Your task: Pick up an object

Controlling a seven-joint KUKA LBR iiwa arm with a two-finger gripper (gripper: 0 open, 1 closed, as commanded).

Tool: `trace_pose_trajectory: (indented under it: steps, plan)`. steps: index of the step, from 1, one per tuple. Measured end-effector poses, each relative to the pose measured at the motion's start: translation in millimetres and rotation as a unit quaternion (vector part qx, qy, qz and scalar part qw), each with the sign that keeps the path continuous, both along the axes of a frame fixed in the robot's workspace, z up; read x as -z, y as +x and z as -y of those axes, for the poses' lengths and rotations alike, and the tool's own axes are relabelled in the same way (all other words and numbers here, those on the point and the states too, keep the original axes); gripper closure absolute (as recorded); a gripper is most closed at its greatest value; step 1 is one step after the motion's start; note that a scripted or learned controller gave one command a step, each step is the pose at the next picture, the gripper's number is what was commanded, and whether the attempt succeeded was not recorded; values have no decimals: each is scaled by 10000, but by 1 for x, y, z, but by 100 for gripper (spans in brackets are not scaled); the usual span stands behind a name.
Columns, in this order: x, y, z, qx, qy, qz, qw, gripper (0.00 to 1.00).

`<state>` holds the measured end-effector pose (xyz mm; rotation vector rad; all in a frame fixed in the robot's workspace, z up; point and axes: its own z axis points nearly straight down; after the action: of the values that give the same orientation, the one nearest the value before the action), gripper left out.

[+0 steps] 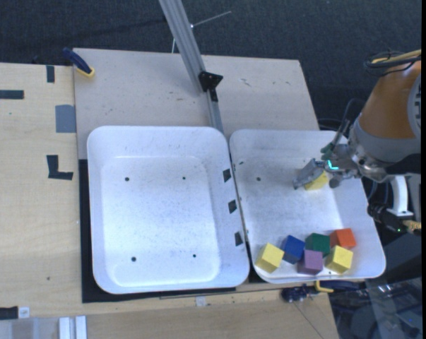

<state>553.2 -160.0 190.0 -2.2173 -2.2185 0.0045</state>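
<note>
Two white bins are set side by side, the left bin (156, 203) and the right bin (269, 189). The gripper (313, 175) is seen near the right bin's far right edge, clamped on a yellow block (316, 183). Six blocks are clustered at its near edge.

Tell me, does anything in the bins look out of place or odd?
One yellow block sits apart at the gripper in the right bin, away from the other blocks clustered at its near edge. Nothing looks spilled or damaged.
</note>
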Motion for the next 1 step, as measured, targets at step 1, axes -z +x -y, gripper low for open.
trace_pose_trajectory:
  steps: [1]
  plan:
    - [-2,1,0,-5,-4,19,10000,0]
